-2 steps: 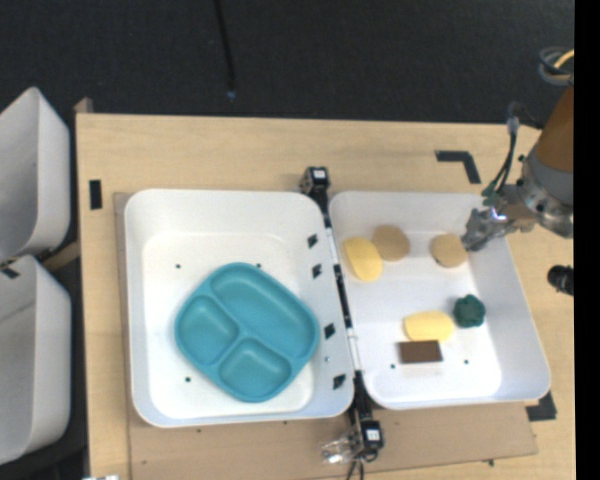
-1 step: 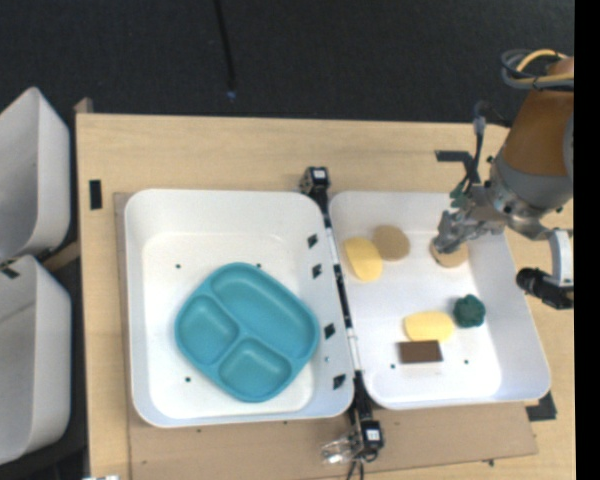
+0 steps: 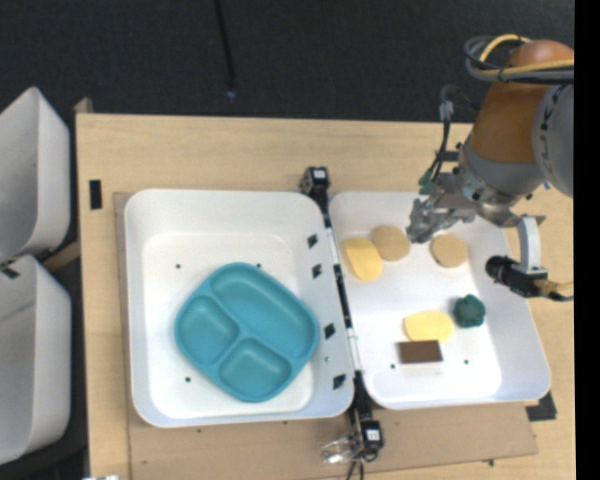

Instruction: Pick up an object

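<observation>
The wooden surface [image 3: 100, 298] carries two white bins side by side. The left bin [image 3: 150, 228], toward nine o'clock, holds a blue divided plate [image 3: 245, 330] lying flat near its centre. The right bin [image 3: 510, 368], toward three o'clock, holds all the small items.

The grey arm [image 3: 510, 118] with its orange band enters from two o'clock, and its jaws [image 3: 427, 221] hang over the twelve o'clock part of the right bin. I cannot tell whether they stand open or closed; nothing is visibly caught in them.

The candidates to pick, in falling size: a yellow oval piece [image 3: 363, 259] at ten o'clock in the bin, touching a tan round piece [image 3: 388, 242] just beside it; a second tan round piece [image 3: 449, 252] toward one o'clock; a flatter yellow piece [image 3: 428, 326] near the centre; a brown rectangular block [image 3: 420, 352] just below it at six o'clock; and a small dark green lump [image 3: 469, 311] at three o'clock.

The jaws sit over the gap between the two tan rounds, so a straight descent would probably close on bare floor or clip one round's edge and push it aside. These pieces look low and flat, likely to slip out. The tan round touching the yellow oval may drag its neighbour.
</observation>
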Tool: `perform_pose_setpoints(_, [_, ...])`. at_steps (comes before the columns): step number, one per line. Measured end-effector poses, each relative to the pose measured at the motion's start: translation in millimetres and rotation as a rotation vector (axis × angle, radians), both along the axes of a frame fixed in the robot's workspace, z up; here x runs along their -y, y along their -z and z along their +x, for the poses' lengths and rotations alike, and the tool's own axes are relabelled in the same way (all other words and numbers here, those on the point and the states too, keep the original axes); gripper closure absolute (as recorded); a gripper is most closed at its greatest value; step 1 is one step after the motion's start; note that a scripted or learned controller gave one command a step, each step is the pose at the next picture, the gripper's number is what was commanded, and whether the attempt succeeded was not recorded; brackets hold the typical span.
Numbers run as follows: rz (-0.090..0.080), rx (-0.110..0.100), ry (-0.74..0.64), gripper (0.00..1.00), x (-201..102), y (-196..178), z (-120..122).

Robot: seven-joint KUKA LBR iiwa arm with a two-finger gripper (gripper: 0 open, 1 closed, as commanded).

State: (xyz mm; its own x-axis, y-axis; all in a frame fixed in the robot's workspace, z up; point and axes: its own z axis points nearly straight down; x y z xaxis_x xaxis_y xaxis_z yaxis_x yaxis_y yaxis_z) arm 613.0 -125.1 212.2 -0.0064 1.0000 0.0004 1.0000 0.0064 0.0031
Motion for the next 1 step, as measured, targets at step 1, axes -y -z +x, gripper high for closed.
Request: perform_pose_setpoints(1, [0.000,0.000,0.000,1.00,-46.1,-14.4,3.9])
